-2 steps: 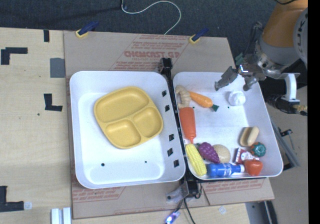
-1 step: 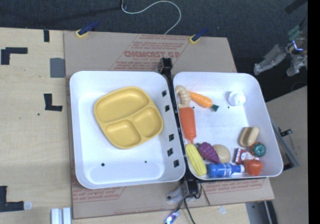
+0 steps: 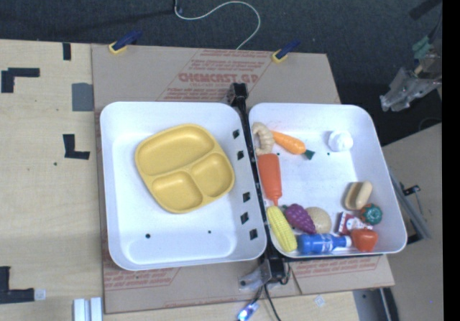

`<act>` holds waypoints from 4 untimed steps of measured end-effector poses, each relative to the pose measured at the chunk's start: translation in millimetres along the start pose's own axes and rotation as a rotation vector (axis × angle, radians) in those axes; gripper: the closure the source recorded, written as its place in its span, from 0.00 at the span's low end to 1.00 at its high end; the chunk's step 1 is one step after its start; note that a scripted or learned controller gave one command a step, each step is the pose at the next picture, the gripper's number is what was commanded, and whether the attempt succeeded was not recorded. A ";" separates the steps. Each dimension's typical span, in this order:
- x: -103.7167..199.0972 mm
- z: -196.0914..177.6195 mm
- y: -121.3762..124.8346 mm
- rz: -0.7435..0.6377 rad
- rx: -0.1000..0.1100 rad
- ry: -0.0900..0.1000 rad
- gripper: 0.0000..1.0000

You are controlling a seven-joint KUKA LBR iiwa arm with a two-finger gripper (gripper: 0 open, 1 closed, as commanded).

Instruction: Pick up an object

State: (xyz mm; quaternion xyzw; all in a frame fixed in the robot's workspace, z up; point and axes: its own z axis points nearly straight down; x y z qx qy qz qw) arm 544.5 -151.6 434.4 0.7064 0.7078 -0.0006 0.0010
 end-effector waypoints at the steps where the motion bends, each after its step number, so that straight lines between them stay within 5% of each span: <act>1: -35.2 14.0 -50.6 0.006 0.003 0.002 1.00; 2: -66.0 -1.0 -61.5 0.005 0.000 0.001 1.00; 3: -57.3 30.5 -61.2 0.002 0.004 0.002 1.00; 4: 42.7 73.3 -60.6 -0.008 0.007 0.006 1.00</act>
